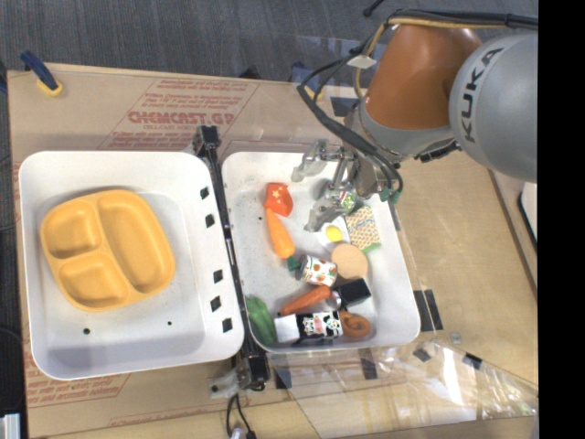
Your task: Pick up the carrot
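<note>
- Gripper (331,190): over the right bin (239,245), far end; fingers apart, gripping nothing.
- Carrot (280,233): on the bin floor, just left of the gripper, below a red pepper (279,198).
- Left bin (37,337): holds a yellow tray (106,247).

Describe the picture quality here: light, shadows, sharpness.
Camera view: even, soft light with faint shadows beside the yellow tray and the toys; the carrot reads sharp enough; the tool is slightly soft against the right bin; the arm looms large near the lens.
</note>
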Controlling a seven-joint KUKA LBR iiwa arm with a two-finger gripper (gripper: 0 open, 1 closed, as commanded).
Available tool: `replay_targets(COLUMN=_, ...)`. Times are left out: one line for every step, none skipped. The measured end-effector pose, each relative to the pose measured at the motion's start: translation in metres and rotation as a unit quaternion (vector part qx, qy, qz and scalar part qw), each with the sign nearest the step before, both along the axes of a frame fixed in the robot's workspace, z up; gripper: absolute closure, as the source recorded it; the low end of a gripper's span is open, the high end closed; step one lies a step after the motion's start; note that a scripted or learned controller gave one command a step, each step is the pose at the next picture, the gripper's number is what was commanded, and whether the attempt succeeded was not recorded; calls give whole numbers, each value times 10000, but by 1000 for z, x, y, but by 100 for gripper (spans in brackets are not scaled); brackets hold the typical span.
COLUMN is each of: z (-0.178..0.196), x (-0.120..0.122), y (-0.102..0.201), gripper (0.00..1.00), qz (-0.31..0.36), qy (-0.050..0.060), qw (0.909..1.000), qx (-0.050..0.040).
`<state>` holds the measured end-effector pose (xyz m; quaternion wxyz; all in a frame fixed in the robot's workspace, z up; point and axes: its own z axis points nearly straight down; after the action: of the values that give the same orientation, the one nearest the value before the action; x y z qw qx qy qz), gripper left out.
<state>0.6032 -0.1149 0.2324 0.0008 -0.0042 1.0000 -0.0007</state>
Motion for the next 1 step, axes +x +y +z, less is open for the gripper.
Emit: replay_targets(z=-133, x=-2, y=17, gripper=0, qz=1061, qy=59, qw=9943, qx=27)
